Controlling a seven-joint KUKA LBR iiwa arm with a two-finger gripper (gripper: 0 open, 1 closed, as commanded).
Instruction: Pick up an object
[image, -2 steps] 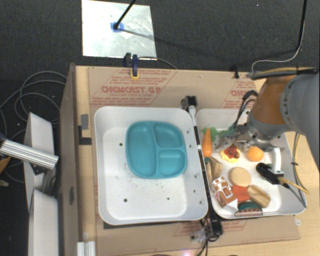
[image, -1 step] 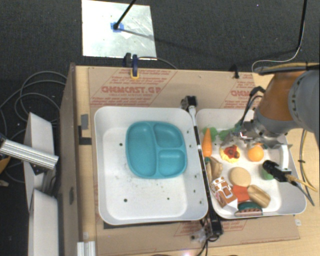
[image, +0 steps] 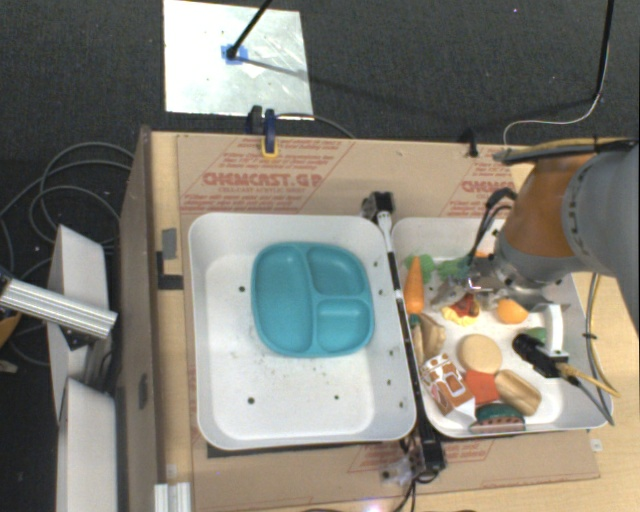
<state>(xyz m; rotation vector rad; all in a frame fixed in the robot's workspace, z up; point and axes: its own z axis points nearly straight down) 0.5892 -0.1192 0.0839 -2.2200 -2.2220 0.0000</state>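
The bench carries two shallow white bins side by side on a sheet of printed cardboard (image: 300, 172). The left bin (image: 225, 400) holds one teal divided plate (image: 312, 300), lying flat near the middle. The right bin (image: 445, 237) holds a crowded set of toy food. A carrot (image: 414, 285) lies lengthwise along the bin's left wall, green top toward the far end. A green piece (image: 447, 268) sits just beside the carrot's top. A yellow piece (image: 462, 314) lies near the bin's middle, with an orange ball (image: 512, 312) to its right. Nearer the camera are a round tan disc (image: 479, 352), a red piece (image: 483, 386) touching the disc's near edge, a bread roll (image: 519, 391) beside the red piece, and a brown and white box (image: 445, 380) against the left wall. The grey arm (image: 570, 215) reaches in from the right over the far half of the right bin. The gripper (image: 470, 287) is low among the toys, between the green piece and the yellow piece and close above the latter. Whether it is spread or closed cannot be told from this angle, nor whether it has hold of anything. All the toys listed appear to rest on the bin floor.
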